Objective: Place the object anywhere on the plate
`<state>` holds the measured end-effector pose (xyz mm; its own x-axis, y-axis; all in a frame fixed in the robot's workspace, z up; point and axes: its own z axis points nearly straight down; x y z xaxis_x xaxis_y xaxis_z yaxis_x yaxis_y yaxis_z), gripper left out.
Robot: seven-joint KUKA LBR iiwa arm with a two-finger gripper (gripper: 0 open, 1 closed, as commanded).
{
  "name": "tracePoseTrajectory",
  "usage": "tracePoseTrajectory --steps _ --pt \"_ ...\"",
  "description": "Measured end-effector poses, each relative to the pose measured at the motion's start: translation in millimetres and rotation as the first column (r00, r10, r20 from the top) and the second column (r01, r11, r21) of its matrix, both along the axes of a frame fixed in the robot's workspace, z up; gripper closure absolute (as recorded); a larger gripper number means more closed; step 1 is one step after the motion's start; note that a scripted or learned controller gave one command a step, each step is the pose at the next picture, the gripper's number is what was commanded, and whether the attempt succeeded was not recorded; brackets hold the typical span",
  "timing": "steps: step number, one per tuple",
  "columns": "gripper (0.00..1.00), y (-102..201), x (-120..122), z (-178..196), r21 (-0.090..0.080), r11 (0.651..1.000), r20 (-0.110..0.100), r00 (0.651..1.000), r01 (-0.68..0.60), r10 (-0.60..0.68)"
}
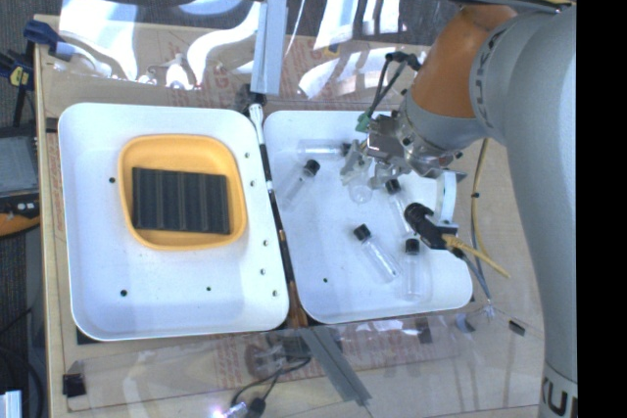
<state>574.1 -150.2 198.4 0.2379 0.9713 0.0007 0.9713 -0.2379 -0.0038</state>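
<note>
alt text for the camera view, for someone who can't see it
A grey robot arm reaches from the right over the right white bin, which holds small clear vials with black caps. The left bin holds a yellow plate.

You get bright, even light from above. Strong glare streaks the clear panel [225, 24] behind the bins [98, 289], washing out what lies under it. Shadows in the bins are soft and faint. The arm [519, 113] at right looks slightly blurred; small parts lack detail.
</note>
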Motion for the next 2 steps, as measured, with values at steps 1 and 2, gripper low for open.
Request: tracePoseTrajectory --steps 1,2 --pt "1.0 6 -12 -18 0.001 0.994 -0.001 0.994 -0.114 0.114" --pt "1.0 26 3 -2 0.0 0.971 0.0 0.971 -0.238 0.238"
